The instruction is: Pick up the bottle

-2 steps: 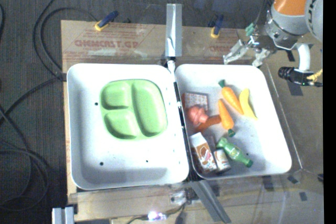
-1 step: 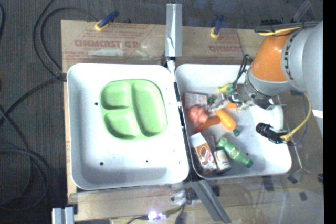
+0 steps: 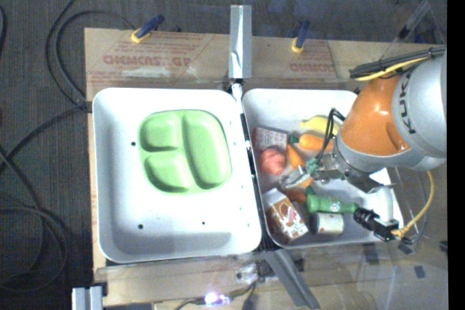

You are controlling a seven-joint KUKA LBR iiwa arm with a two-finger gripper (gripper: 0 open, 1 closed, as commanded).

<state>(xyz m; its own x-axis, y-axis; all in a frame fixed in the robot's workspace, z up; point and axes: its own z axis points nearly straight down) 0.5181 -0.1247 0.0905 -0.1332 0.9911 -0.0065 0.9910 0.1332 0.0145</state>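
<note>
A green bottle (image 3: 328, 204) lies on its side in the right bin (image 3: 283, 102), near the front, cap end pointing right. My gripper (image 3: 306, 175) hangs low over the bin just above and left of the bottle, among the food items. The orange wrist band sits right behind it and hides the back right of the bin. Nothing shows between the fingers.
The right bin also holds a red apple (image 3: 272, 160), a carrot (image 3: 311, 141), a yellow banana (image 3: 314, 124), a brown packet (image 3: 286, 220), a small can (image 3: 329, 223) and a pink packet (image 3: 270, 136). The left bin (image 3: 116, 229) holds a green divided plate (image 3: 185, 150).
</note>
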